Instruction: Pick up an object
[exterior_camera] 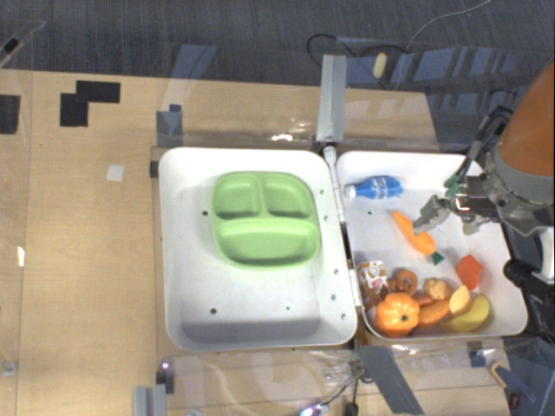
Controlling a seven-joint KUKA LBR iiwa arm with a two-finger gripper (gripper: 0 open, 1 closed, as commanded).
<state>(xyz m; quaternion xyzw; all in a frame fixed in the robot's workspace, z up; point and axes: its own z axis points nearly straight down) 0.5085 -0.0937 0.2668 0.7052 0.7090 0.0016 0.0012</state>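
While the gripper [453, 210] hovers, its wrist hides the bin [510, 248] edge.

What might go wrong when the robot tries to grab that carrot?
The gripper hangs right beside the carrot, which is thin and lies slanted, so the fingers might slide off or just nudge it along. The blue bottle sits close above the carrot and could get bumped. The pile of toy food at the bin's front leaves little room if the carrot rolls that way.

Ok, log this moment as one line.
arm: over right bin | gripper: open, above carrot | held: nothing | left bin: green tray
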